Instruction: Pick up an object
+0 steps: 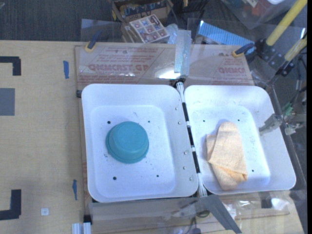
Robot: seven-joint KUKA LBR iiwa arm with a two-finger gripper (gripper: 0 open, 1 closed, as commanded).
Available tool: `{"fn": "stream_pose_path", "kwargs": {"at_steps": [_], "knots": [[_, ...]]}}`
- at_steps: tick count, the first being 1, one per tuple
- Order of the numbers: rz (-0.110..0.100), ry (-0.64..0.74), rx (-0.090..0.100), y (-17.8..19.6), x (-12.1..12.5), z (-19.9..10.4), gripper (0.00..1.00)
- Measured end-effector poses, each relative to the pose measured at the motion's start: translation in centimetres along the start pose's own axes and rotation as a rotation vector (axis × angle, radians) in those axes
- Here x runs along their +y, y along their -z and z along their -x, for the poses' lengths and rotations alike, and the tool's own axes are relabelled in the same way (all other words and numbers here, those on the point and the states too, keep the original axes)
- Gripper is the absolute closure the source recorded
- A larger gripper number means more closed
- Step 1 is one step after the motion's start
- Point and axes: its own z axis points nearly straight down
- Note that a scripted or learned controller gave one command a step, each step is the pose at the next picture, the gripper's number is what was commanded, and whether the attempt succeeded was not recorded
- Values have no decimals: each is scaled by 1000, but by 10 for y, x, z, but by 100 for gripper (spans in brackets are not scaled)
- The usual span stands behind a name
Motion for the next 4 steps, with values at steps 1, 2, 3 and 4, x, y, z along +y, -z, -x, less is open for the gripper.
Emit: {"fn": "stream_pose_path", "kwargs": {"at_steps": [1,2,3,4], "knots": [[1,-38,-1,-48,46,-33,0],[3,-38,-1,-123,54,-103,0],[11,22,-5,-128,61,-46,0],[3,121,2,-110,67,-2,0]]}}
